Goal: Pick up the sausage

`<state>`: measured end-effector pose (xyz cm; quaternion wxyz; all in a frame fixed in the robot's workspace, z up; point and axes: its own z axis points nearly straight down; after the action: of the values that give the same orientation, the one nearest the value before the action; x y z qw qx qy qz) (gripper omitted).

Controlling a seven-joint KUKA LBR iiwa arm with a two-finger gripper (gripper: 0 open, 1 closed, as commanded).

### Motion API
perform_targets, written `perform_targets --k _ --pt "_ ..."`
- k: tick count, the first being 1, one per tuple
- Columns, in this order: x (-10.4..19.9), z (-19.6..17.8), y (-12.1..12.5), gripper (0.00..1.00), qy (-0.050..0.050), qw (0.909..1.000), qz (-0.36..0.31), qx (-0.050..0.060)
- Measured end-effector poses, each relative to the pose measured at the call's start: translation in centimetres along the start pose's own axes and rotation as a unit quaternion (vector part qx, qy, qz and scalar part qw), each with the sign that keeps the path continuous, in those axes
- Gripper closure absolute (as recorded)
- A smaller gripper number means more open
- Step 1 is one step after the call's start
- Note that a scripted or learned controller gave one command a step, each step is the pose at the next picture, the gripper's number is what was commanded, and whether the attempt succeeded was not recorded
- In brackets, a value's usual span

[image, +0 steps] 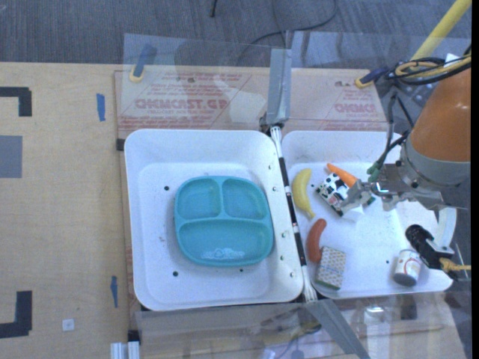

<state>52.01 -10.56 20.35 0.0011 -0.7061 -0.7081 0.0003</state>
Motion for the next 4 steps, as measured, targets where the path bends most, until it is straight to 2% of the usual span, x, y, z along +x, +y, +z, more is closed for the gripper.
perform_targets --k 1,2,3,4 --pt "0.6 11.5 -0.5 0.00 0.001 0.9896 0.144 -0.005" --pt "1.1 11.5 1.4 0.00 -0.001 0.9894 0.145 -0.005" --pt "1.0 11.5 0.9 0.00 0.001 0.9781 0.208 -0.006" --pt "1.2 10.8 2.7 0.00 -0.001 0.9660 0.259 -0.001"
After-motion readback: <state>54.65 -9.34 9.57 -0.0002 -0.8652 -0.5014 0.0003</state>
